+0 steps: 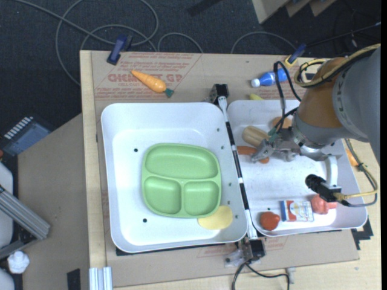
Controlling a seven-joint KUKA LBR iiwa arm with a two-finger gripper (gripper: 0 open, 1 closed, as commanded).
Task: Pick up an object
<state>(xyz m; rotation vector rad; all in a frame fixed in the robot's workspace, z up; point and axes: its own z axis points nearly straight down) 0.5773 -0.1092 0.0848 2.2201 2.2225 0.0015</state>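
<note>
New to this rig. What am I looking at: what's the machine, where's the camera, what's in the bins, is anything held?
There is one camera, fixed above the bench and looking down at a slant. The grey arm with the orange band is a KUKA robot reaching in from the right. Its gripper is low over the right bin. That bin has a tan piece beside the gripper, a red toy and a small printed box. The left bin holds a green divided plate and a yellow piece. A toy carrot lies outside on the bench. I can't tell whether anything is held.
</note>
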